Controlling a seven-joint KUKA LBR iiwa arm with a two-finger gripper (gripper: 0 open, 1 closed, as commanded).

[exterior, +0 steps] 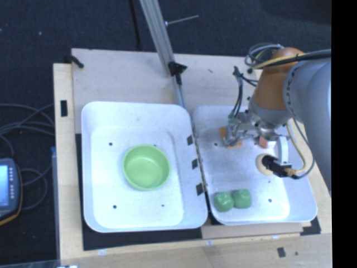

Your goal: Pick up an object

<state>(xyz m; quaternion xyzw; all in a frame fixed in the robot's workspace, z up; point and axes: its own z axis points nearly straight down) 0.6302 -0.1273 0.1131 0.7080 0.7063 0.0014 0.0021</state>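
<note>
On the desk (122, 71) the left bin (95, 149) holds a single green bowl (146, 167). It stands upright in the middle of the bin floor, well apart from every wall, and looks empty inside.

Just beside it, the right bin (295, 208) holds the rest. In its far left part lies a small orange object (225, 132), partly covered by the tool, so its shape is hard to read. The pincer (231, 140) is right at this orange object, low over the bin floor. At this slant I cannot tell whether it is spread, pressed together or pinching the piece. At the near edge of the same bin sit two small green blocks (223, 201) (242, 198), touching or almost touching each other and well apart from the pincer. The arm (273, 94) comes in over the far right side of this bin.

The step in hand seems to be the grasp itself, with the orange object the likely target. The next move would call for a firm close on that piece and then a straight lift clear of the bin floor. Because the piece is small and half hidden, a slip or an empty close looks like the main risk.
</note>
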